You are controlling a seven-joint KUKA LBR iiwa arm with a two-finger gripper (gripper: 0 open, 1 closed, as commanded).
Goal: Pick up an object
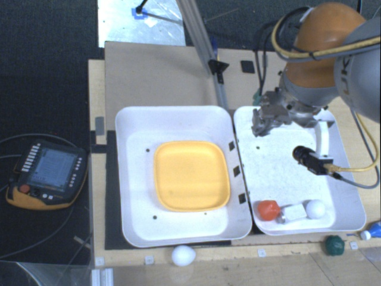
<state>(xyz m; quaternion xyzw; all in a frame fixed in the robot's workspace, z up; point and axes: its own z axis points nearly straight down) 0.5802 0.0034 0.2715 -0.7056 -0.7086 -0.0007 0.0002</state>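
White egg point(183, 255) and dark green ball point(334, 245) on bench edge, bottom of frame, outside bins. Red object point(267, 210), white piece point(293, 213), white ball point(315, 208) along right bin point(280, 159) lower wall. Yellow plate point(191, 175) centred in left bin point(137, 159). Gripper point(261, 126) over right bin's upper left, well apart from objects; grip state unreadable.

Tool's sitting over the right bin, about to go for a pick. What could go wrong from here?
1. The tool hangs near the right bin's far left corner, well away from the red object, white piece and white ball; a straight descent likely grabs nothing.
2. Those three lie bunched against the near wall, so the pick may catch two or strike the rim.
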